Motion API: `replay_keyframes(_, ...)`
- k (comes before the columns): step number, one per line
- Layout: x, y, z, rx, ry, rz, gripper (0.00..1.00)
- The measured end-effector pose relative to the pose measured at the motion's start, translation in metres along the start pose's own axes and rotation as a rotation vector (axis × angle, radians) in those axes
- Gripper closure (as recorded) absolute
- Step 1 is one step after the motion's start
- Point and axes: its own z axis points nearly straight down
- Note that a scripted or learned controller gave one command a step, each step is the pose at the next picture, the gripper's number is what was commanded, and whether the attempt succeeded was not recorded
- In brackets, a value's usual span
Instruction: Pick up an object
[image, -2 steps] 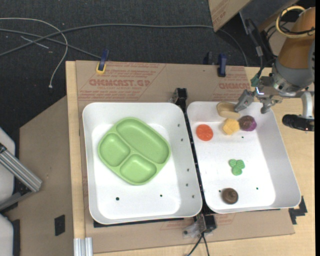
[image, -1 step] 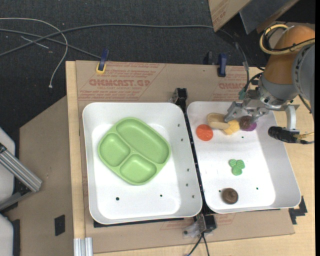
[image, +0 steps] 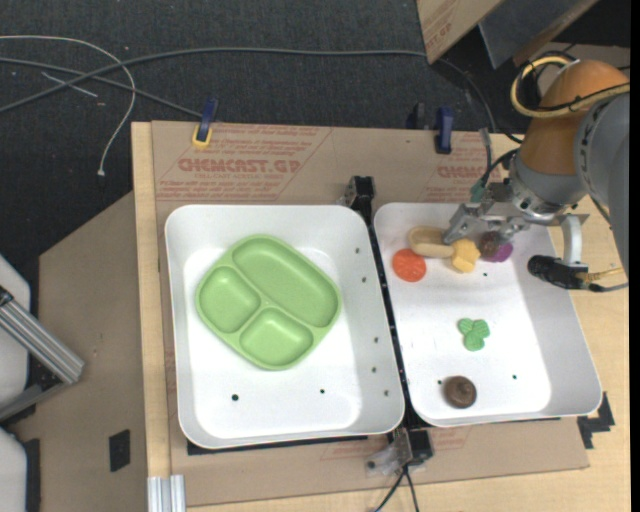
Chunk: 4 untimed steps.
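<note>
The cardboard sheet (image: 300, 150) under the bins bears red print. Behind the left bin it reads roughly "CHEMCAST GP", and the same print repeats behind the right bin, partly covered by the arm. Two blue clamps (image: 207, 121) pin the sheet's far edge.

The gripper (image: 477, 238) hangs low over the far end of the right bin (image: 540, 330). Its body hides the tips, so I cannot tell whether it is spread or closed, or whether it grips anything. Three things crowd just under it: a yellow chunk (image: 465, 259), a purple piece (image: 499, 252) half hidden by the gripper, and a beige piece (image: 426, 237) at the far left. An orange ball (image: 408, 265) sits just beside the beige piece, near the bin's left wall. A green cluster (image: 473, 333) lies mid-bin, well apart, and a brown disc (image: 460, 391) rests near the front edge.

The left bin (image: 200, 400) holds a green divided plate (image: 266, 300). White cable (image: 70, 70) trails over the dark floor behind the bench.
</note>
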Motion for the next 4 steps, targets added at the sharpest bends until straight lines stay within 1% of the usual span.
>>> replay_keyframes(1,0.000,-0.001,-0.007,0.003,0.000,-0.001,1.00)
replay_keyframes(2,-0.003,-0.008,-0.058,0.010,0.001,0.003,1.00)
replay_keyframes(3,0.004,-0.012,-0.111,0.009,0.001,0.001,1.00)
replay_keyframes(4,0.004,-0.011,-0.127,0.012,0.002,0.001,1.00)
